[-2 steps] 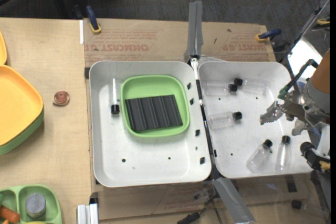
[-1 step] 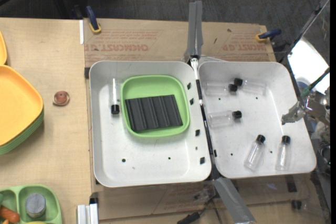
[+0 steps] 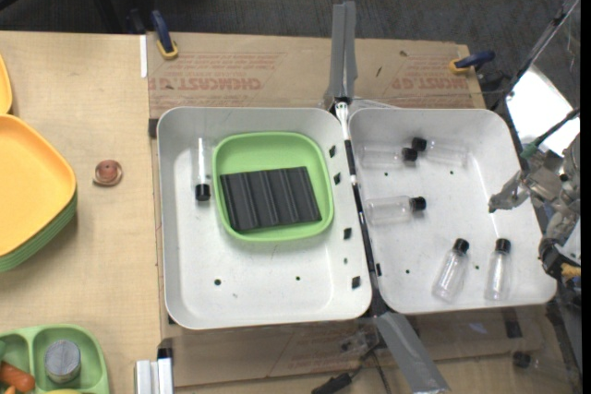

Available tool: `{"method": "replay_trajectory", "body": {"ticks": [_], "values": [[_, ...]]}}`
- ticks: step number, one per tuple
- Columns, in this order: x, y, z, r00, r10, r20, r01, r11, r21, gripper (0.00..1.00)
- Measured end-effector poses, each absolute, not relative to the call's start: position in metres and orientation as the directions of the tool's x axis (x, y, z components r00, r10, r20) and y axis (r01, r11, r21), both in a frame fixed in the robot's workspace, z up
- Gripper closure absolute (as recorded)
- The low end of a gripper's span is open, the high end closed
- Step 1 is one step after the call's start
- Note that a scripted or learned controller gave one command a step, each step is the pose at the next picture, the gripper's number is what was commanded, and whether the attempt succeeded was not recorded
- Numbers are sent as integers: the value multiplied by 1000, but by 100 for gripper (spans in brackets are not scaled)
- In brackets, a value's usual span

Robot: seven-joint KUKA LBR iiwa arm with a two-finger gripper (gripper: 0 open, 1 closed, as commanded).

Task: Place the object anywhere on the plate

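Vials (image 3: 399, 208) loose in right bin (image 3: 480, 129)

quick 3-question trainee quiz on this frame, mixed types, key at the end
1. True or false: a vial lies in the left bin beside the green plate.
2. How many vials lie in the right bin?
3. What rests on the green plate? A) a vial B) a dark ridged block C) an orange plate

Key: 1 true; 2 four; 3 B
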State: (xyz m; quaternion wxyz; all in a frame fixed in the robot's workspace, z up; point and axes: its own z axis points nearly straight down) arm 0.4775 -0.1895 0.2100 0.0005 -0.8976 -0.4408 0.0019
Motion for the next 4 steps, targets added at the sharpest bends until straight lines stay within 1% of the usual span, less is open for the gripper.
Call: {"method": "replay_trajectory", "body": {"ticks": [1,2,3,4], "values": [[477,-140,213,695,719,-4,719,-695,-4,0],[478,-134,226,848,531,-4,531,-848,-1,0],[478,-116,214,944,330,-4,330,-944,-1,0],[476,-168,187,977,211,-6,211,-977,-2,0]]}}
